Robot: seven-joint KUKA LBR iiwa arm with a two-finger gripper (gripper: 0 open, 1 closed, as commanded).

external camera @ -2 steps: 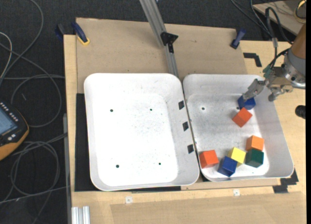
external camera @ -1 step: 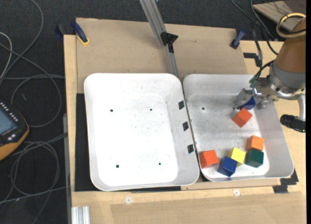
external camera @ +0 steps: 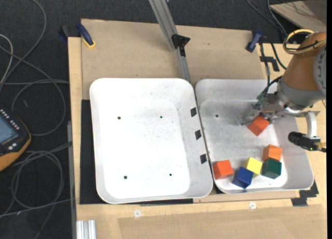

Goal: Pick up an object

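We see our end effector (external camera: 261, 116) clenched on the orange block (external camera: 258, 125) — raised over the right bin (external camera: 228, 98), clear of the others.

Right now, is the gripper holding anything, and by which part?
It looks so: an orange block sits at the gripper fingertips in the right bin, apparently pinched by its upper sides. Whether it has left the floor cannot be told.

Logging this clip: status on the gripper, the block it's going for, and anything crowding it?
Gripper low in right bin, at orange block; grip unconfirmed. Five other blocks clustered at bin's near edge, apart.
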